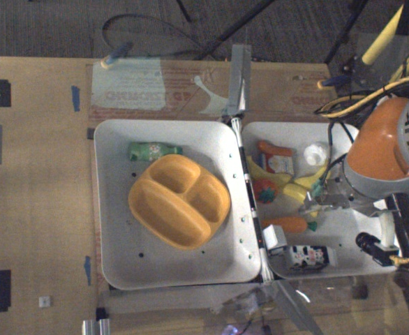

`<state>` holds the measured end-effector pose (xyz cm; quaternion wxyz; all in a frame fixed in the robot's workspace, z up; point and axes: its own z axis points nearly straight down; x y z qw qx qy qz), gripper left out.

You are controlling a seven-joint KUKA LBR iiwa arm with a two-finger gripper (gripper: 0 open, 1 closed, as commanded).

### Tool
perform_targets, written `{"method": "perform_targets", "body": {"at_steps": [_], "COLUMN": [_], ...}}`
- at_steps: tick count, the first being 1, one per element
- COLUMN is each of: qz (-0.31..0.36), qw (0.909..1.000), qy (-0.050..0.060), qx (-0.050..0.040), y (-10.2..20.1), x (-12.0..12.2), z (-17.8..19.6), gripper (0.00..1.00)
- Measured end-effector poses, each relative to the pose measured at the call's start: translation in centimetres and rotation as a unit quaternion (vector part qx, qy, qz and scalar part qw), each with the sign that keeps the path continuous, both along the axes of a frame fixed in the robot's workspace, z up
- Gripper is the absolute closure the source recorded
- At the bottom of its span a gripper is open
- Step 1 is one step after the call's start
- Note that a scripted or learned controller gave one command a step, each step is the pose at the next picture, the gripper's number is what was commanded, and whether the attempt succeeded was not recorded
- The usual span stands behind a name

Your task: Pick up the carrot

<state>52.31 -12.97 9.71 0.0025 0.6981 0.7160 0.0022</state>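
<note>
Gripper [316, 202] hovers in right bin [344, 246], just at 1 o'clock of the carrot [288, 223]. Finger state: can't tell. Yellow divided plate [179, 200] sits in left bin [114, 208].

It was a robotics lab. A taped wooden bench [37, 187] held two white bins [114, 257]. Tripod legs [260, 5] and cables [142, 30] crossed grey carpet.
</note>
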Motion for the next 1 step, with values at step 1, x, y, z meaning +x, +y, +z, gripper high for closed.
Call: {"method": "perform_targets", "body": {"at_steps": [1], "qz": [-0.051], "qw": [0.9987], "qy": [0.003], "qx": [0.0002], "y": [4.24], "x": [5.1], "z": [8.81], "gripper": [1.0]}}
